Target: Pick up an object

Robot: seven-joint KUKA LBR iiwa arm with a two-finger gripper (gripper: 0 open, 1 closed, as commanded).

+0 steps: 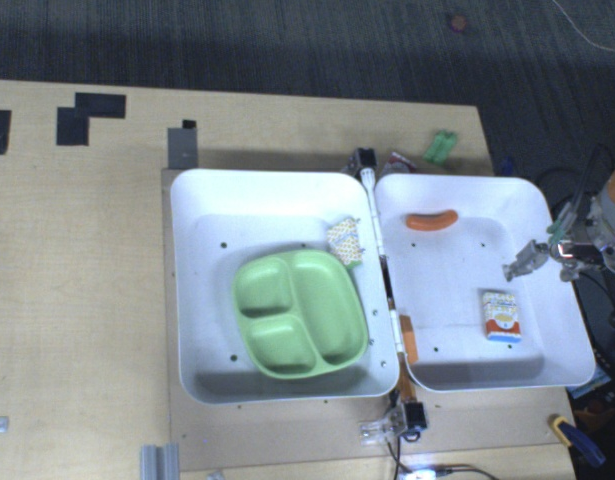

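The arm [612,203] is cut off by the right edge of the frame, so that little beyond its wrist is seen. The gripper [537,258] is blurred, and the stand of its fingers cannot be made out. The print on the small carton [501,316] at the right of the frame is too small to be read. The patterned scrap [345,238] near the middle is perhaps a wrapper; its kind cannot be told. The yellow-handled tool [577,438] at lower right is cut off by the edge.

- An orange sausage [431,221] lies flat near the far wall of the right bin [557,368];
- a small printed carton [501,316] lies flat nearer its right wall.
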